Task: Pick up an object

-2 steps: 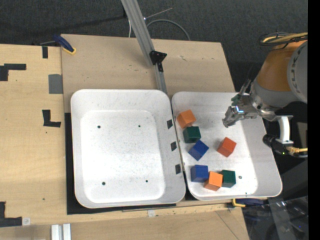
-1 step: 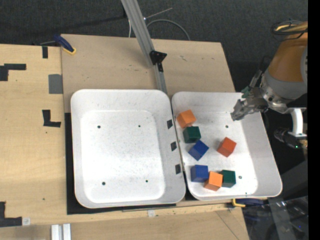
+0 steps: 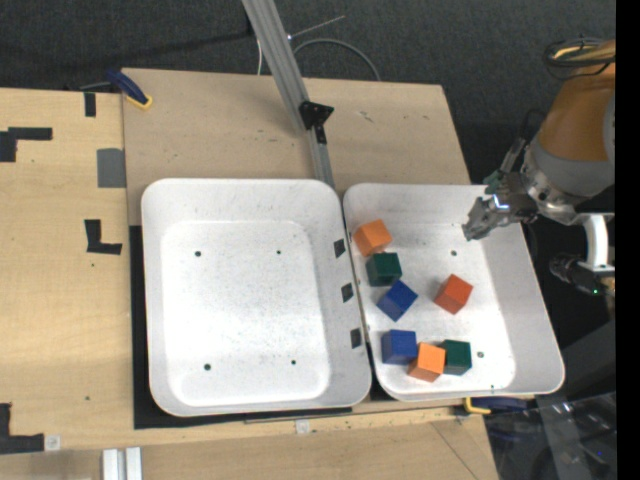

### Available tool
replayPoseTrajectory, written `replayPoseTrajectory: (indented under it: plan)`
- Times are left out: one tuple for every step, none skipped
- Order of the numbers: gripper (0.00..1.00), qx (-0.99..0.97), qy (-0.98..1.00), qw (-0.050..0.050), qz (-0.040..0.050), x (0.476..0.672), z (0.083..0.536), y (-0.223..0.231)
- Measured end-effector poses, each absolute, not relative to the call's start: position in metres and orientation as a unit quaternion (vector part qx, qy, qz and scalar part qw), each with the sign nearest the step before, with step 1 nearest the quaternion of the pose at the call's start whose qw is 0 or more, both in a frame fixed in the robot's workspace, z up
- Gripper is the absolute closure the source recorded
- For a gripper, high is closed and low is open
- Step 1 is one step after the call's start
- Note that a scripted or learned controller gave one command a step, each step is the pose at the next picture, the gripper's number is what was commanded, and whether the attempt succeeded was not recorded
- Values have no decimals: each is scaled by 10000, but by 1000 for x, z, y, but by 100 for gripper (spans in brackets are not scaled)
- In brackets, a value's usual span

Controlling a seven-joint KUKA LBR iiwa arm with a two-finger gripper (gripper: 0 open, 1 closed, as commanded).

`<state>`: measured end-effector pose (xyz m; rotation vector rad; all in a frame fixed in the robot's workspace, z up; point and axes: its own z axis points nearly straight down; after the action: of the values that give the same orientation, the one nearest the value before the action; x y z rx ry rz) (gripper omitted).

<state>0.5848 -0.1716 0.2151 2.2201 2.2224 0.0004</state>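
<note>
Here the pincer hovers over the right bin; its small fingers' state is unreadable.

Two white bins sit side by side on the wooden bench. The left bin has nothing but specks on its floor. The right bin holds seven small cubes: an orange cube near the top, a green cube just below it, a blue cube, a red-orange cube apart to the right, and a blue cube, an orange cube and a green cube clustered at the front. The gripper hangs over the bin's upper right part, holding nothing.
</note>
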Motion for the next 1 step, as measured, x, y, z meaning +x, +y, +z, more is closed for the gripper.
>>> replayPoseTrajectory:
  plan:
    - [100, 7051, 7091, -11, 0, 574, 210, -113]
